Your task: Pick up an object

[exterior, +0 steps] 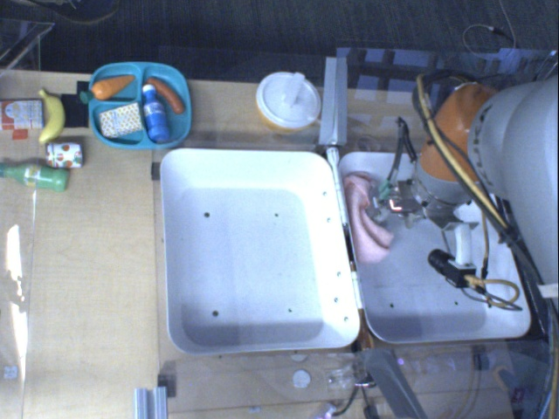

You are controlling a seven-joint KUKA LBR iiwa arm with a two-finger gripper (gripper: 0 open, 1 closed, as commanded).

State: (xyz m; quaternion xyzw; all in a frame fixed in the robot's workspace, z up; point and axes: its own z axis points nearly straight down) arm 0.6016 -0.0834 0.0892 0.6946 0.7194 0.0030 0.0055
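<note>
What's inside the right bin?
A pink cloth lies by the right bin's left wall, the gripper at its edge. The arm covers the bin's upper right part.

A limp pink cloth (365,216) lies crumpled along the right bin's (437,317) left wall.

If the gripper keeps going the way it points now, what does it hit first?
Most likely the soft pink cloth in the right white bin; the gripper points toward it, apparently at its edge, though depth is unclear.
</note>
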